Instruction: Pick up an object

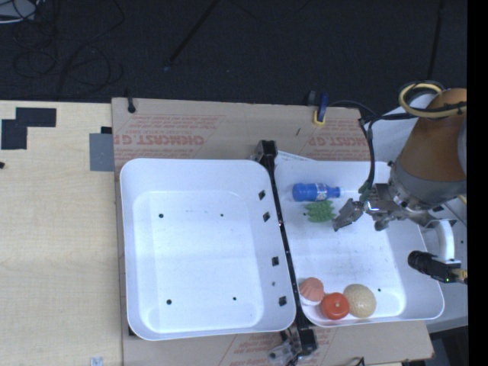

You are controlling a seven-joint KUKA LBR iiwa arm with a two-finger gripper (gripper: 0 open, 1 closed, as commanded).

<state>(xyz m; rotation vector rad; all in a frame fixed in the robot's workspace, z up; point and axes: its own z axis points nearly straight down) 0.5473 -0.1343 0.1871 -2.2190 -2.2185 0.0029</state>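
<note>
From my remote station, the overhead view showed the arm [431,147] reaching in from the right over the right bin [415,311], its gripper [349,213] low above the bin floor. I saw the dark fingers [345,216] parted a little with nothing between them. The green object [321,211] lay just left of the fingertips, apart from them, and the blue bottle [314,191] lay on its side just behind it, near the bin's far wall. At the near edge of the same bin sat three more pieces in a row: a pink one [310,288], a red round one [335,306] touching it, and a tan ball [360,300] beside that. The left bin [137,204] stood alongside, the two parted by a black divider [278,227]. Both rested on a cardboard sheet [191,132].
</note>
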